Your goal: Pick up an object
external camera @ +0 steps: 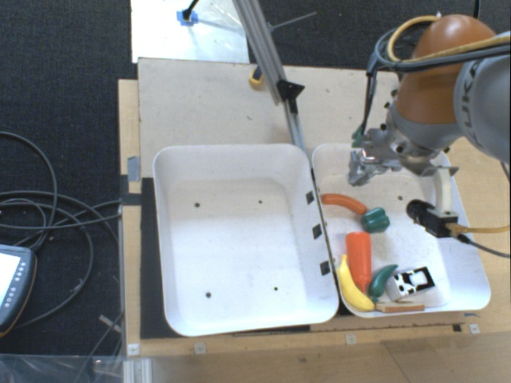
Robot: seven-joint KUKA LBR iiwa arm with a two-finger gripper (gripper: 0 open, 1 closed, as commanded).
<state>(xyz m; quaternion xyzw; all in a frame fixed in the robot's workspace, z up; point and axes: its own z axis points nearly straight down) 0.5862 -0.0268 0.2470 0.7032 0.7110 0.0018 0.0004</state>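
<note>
**Kid:** Looking down, I see two white bins side by side on a bench [200, 102]. What is the arm [479, 86] doing?

**Friend:** It comes in from the right of the frame. Its gripper [363, 166] hangs over the top part of the right bin [471, 282].

**Kid:** Is it open or closed?

**Friend:** I cannot tell. It looks like a shiny lump from here. I see nothing held in it.

**Kid:** Where are the toys?

**Friend:** All in the right bin. An orange sausage [343, 203] lies just below the gripper. A green pepper [374, 219] sits at its right end. Lower down, a carrot [359, 259] stands upright in the frame, with a banana [351, 286] touching its left side. A green pod [382, 280] leans on the carrot's right. A black and white block [413, 282] sits near the bottom right corner of the bin.

**Kid:** And the left bin [168, 238]?

**Friend:** White, with a few small dark dots on its floor.

**Kid:** What is at the far left?

**Friend:** Black cables [48, 206] on a dark floor.
</note>
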